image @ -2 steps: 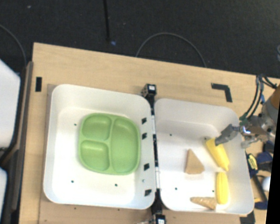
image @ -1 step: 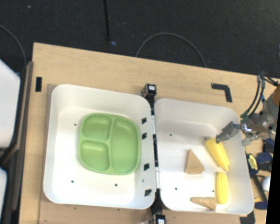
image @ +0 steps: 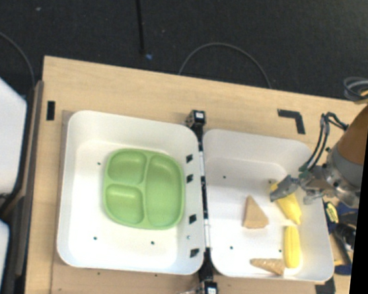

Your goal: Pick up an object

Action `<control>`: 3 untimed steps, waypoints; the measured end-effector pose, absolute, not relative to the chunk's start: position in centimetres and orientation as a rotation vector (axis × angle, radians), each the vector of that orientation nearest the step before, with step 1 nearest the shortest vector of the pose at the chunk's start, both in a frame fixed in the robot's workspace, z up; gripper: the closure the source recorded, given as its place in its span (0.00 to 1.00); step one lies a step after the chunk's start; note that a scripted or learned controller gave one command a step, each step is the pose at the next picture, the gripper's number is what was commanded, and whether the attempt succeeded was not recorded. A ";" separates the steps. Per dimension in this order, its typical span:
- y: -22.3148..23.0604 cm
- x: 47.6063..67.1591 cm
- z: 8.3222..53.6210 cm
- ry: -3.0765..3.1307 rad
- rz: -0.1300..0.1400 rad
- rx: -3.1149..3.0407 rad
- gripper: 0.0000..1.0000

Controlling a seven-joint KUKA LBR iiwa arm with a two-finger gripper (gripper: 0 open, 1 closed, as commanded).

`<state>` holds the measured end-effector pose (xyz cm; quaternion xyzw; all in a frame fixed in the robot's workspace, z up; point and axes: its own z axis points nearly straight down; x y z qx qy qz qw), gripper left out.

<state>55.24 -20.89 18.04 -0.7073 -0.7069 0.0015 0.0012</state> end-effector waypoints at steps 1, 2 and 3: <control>-22.0 55.9 12.7 -2.224 0.001 -2.230 0.00; -22.1 55.9 10.0 -2.217 0.003 -2.228 0.00; -22.2 56.0 11.2 -2.218 -0.001 -2.233 1.00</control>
